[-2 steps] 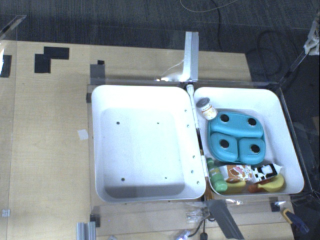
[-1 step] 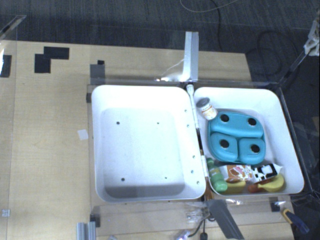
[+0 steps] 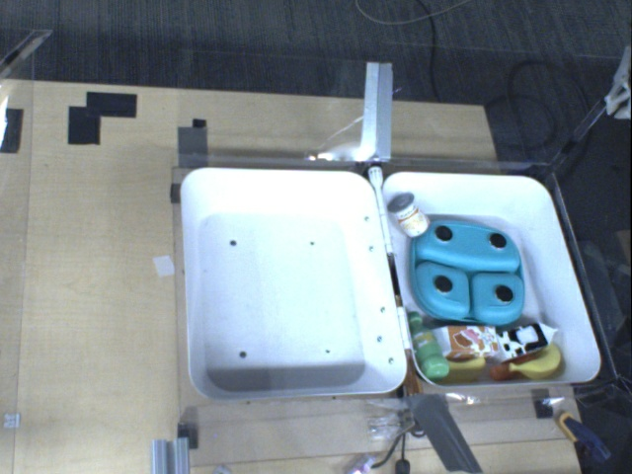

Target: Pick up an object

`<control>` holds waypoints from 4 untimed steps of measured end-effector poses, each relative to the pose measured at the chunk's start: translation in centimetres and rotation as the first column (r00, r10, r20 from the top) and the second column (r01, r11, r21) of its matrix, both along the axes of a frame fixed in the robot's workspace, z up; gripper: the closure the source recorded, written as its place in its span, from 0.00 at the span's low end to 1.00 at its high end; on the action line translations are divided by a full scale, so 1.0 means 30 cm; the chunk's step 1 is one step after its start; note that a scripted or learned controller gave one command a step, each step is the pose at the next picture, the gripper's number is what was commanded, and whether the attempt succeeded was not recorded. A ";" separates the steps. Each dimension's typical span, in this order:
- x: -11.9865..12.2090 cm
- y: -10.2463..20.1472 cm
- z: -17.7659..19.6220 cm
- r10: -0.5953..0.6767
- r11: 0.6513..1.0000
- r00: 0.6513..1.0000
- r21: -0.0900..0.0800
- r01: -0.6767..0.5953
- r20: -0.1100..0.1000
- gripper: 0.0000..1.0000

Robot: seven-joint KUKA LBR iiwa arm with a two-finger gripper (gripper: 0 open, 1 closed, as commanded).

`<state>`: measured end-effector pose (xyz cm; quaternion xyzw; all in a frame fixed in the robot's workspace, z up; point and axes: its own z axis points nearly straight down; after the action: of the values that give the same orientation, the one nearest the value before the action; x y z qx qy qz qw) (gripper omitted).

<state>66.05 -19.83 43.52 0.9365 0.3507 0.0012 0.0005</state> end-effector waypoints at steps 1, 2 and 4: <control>-0.016 -0.011 0.000 -0.124 0.992 0.992 0.000 0.124 0.000 1.00; -0.010 -0.022 0.003 -0.310 0.951 0.951 0.001 0.310 0.001 1.00; -0.008 -0.022 0.004 -0.487 0.873 0.873 0.003 0.487 0.002 1.00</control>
<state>65.82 -20.50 43.62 0.9946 0.1037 0.0027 -0.0001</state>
